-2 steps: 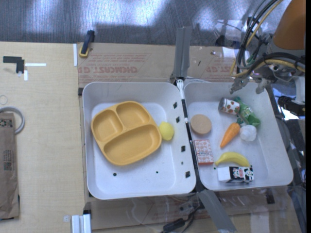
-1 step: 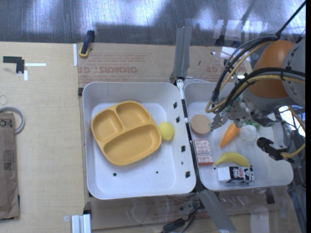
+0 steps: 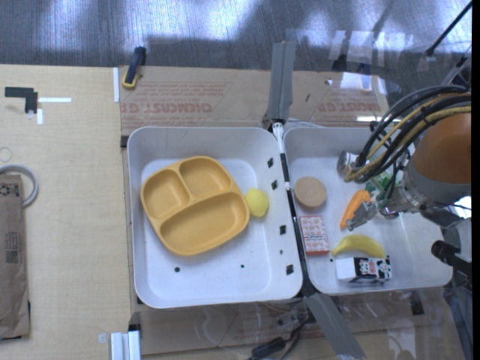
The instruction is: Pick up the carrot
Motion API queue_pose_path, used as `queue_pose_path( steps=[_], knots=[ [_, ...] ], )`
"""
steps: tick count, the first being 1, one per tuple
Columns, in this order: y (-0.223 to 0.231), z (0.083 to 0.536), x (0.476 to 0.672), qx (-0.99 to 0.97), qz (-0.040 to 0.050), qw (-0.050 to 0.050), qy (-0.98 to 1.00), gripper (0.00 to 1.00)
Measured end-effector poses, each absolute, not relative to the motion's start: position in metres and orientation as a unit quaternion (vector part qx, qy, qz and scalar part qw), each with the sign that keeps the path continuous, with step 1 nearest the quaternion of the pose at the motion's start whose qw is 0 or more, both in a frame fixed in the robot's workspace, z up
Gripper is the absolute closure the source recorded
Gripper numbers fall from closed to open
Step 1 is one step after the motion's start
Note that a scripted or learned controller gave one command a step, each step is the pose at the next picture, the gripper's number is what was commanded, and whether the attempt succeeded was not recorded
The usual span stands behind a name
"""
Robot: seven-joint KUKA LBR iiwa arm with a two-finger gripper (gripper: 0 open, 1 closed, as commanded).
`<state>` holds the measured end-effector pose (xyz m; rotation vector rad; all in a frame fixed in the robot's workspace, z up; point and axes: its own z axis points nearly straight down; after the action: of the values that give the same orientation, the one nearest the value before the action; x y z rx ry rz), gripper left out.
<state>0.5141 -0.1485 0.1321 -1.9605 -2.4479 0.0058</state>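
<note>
Nearest you, the milk carton [image 3: 363, 269] and banana [image 3: 358, 244] sit in the right bin [image 3: 420, 276]. Your carrot [image 3: 353, 208] lies above them, unlifted; the end effector [image 3: 369, 211] is beside it, grip state unclear.

Orange carrot [image 3: 354, 208], tilted diagonally, green top upward, lying in right bin above banana.
</note>
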Motion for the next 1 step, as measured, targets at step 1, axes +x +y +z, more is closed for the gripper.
queue_pose_path(
  steps=[1],
  knots=[
    [-0.1444, 0.0881, 0.542, -0.528, 0.0011, 0.002, -0.849, 0.0]
  ],
)
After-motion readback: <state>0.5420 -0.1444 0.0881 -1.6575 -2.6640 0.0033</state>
